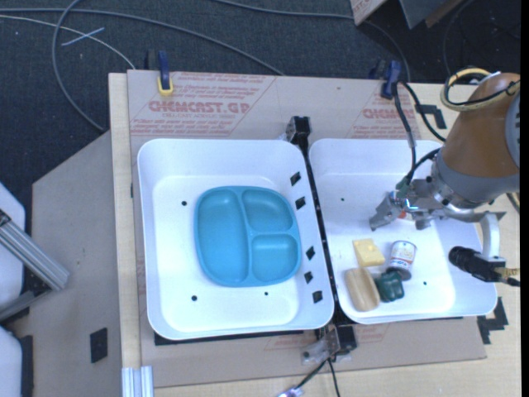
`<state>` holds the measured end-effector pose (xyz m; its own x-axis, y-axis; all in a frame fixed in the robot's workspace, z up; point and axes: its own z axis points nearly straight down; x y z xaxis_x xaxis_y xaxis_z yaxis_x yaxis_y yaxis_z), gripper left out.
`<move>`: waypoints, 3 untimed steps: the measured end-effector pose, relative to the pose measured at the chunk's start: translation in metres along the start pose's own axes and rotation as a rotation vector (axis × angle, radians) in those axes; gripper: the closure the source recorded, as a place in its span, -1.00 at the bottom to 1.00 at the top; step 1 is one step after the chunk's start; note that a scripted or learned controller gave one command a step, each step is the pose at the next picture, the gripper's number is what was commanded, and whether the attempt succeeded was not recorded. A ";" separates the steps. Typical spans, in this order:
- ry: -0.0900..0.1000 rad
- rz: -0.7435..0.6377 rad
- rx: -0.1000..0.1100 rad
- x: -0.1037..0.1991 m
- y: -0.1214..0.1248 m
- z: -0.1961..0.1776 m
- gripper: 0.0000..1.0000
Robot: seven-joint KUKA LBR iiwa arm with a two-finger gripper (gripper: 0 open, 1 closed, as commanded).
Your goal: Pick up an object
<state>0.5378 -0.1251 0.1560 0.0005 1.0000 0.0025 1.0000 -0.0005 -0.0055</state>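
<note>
Just below the gripper [387, 215], a yellow block [368, 251], a small jar [402, 256], a tan piece [361, 289] and a green object [390, 286] are clustered in the right bin [347, 164]. Nothing is seen held between the parted fingers, so the pick is judged not yet made; descent, closing and lifting are left.

Left bin [165, 304] and right bin [347, 164]: smooth white plastic, slightly glossy. Divided tray [248, 234]: light blue plastic, smooth, soft sheen. Bench top [207, 102]: matt brown cardboard-like sheet with red print. Arm [483, 143]: glossy orange and grey casing. Gripper [387, 215]: dull grey metal look. Yellow block [368, 252]: matt, sponge-like. Small jar [402, 256]: glossy, paper label. Floor [58, 73]: dark, rough carpet.
</note>
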 end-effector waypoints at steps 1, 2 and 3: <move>0.000 0.000 0.000 -0.004 0.001 0.062 -1.00; -0.001 0.001 -0.010 -0.004 0.003 0.069 -1.00; -0.001 0.000 -0.010 -0.004 0.003 0.059 1.00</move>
<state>0.5403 -0.1285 0.0974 0.0009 1.0000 0.0016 1.0000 -0.0009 0.0047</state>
